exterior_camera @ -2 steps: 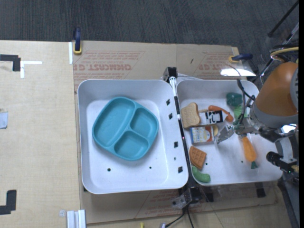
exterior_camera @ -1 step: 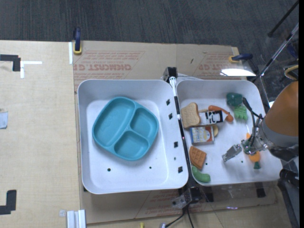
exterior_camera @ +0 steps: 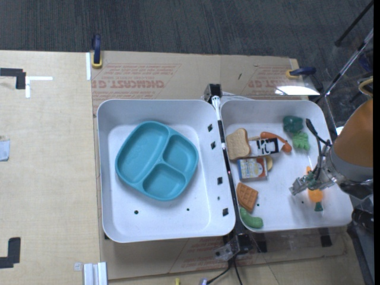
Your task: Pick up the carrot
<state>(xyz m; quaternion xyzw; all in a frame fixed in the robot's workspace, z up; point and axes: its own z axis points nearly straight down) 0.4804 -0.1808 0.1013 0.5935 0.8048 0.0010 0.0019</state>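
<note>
Your gripper (exterior_camera: 309, 186) sits low in the right bin (exterior_camera: 279, 218), directly over the carrot (exterior_camera: 316, 196), which lies on the bin floor; you cannot tell how its fingers stand, so the lift looks unfinished. Farther back, lettering on the cardboard (exterior_camera: 136, 82) is mirrored and illegible.

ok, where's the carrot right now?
Camera view: the carrot lies in the right bin, near its right wall, directly under the claw and below the green toy.
</note>
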